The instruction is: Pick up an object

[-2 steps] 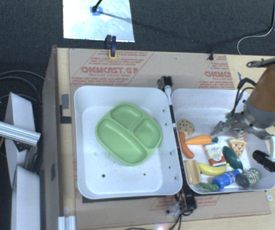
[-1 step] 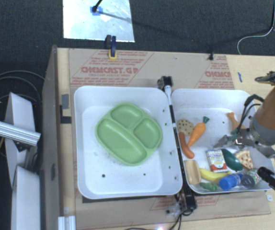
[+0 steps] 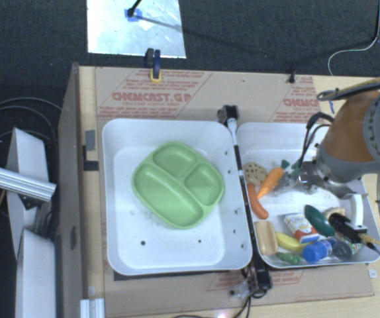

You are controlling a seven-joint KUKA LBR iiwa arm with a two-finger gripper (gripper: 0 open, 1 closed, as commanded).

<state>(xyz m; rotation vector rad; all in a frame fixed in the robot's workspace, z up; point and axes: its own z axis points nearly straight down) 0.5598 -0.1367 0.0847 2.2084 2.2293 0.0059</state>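
My gripper point(image 3: 295, 177) is low in the right bin point(image 3: 269, 138), under the grey arm with its orange band point(image 3: 349, 131). Its tip sits just right of an orange carrot point(image 3: 270, 181) that lies tilted near the bin's left wall, and it looks close to or touching the carrot's green end. A red-orange sausage-shaped piece point(image 3: 258, 203) lies below the carrot. A brown round cookie point(image 3: 254, 173) is left of it.
The right bin's front holds a tan block point(image 3: 265, 236), a yellow banana point(image 3: 287, 242), a red-white box point(image 3: 299, 225), a dark green piece point(image 3: 319, 217) and a blue item point(image 3: 316, 250). A green divided plate point(image 3: 179, 184) lies in the left bin point(image 3: 120, 244).
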